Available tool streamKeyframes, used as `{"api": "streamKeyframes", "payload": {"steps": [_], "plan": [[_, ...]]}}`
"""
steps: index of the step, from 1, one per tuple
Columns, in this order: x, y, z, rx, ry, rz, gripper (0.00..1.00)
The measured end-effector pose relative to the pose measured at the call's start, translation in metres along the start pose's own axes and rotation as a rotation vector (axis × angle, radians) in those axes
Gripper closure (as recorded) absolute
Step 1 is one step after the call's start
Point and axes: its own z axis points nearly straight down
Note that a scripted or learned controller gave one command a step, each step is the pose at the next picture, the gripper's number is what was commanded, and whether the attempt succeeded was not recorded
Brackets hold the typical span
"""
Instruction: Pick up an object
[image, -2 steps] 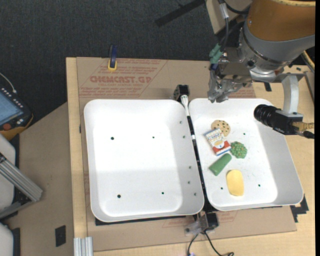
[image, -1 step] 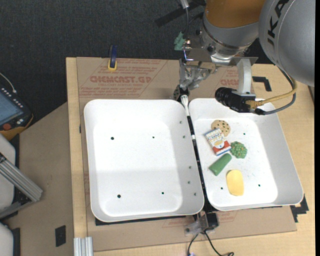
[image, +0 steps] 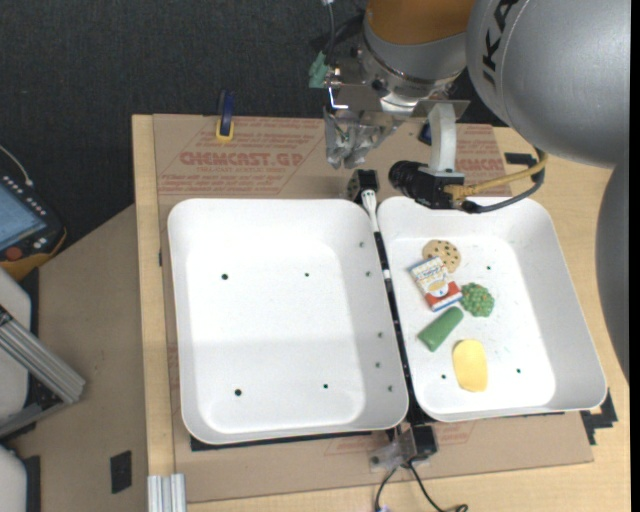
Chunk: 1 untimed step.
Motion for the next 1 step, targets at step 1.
{"api": "streamKeyframes", "payload": {"steps": [1], "plan": [[-0.0121,-0.0471,-0.0698,-0.004,0.001,0.003,1.00]]}}
